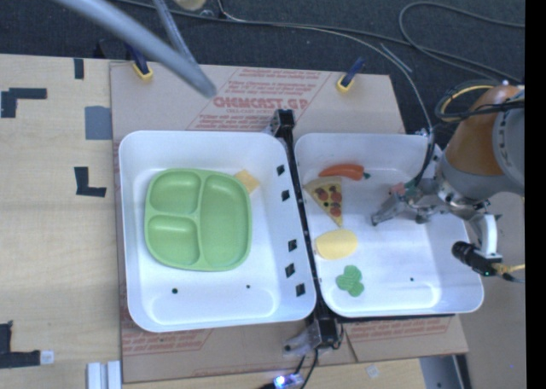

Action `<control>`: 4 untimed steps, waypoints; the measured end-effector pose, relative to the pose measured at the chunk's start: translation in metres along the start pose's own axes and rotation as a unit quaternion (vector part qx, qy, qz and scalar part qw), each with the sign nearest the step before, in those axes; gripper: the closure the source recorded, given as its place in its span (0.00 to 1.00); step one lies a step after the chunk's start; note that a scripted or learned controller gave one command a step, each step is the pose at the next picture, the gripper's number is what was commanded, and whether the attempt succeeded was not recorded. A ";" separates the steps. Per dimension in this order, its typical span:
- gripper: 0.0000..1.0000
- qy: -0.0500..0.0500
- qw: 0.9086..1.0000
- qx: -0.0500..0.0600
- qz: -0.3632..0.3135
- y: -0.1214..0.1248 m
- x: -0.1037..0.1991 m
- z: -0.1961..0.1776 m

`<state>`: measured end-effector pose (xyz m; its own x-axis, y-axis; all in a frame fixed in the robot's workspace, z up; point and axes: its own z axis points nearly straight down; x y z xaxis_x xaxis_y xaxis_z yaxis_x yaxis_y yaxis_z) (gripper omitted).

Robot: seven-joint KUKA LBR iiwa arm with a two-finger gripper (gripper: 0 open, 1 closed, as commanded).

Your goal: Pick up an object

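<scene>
Two shallow white bins sit side by side on a cardboard sheet point(256, 89) laid over the wooden bench point(51, 225).

Arm point(486, 144): grey with an orange band, entering from the right edge and bent down over the right rim of the right bin, wrist angled toward the bin's middle.

Left bin point(136, 293): holds a green divided plate point(199, 218) with three compartments, lying flat toward the left half; a small yellow wedge point(246, 179) rests just beside the plate's upper right corner.

Right bin point(444, 293): holds four toy foods grouped along its left side, all well apart from the pincer. From top to bottom: a red-orange sausage-shaped piece point(343, 171), a pizza slice point(328, 198) just below it, a pale yellow lemon-shaped piece point(336, 245), and a small green leafy piece point(349, 281).

Gripper point(384, 215): low in the right bin's upper right part, fingers pointing left. Fingers spread apart, nothing between them; whether the tips touch the bin floor cannot be told.
</scene>
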<state>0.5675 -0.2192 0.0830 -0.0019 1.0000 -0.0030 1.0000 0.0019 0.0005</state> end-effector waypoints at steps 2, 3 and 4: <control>1.00 0.001 1.000 -0.002 0.000 0.002 0.007 -0.074; 1.00 0.001 1.000 -0.002 0.000 0.007 0.015 -0.122; 1.00 0.001 1.000 -0.002 0.000 0.009 0.016 -0.163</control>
<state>0.5760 -0.2031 0.2461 -0.0018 1.0000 -0.0011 1.0000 0.0018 0.0038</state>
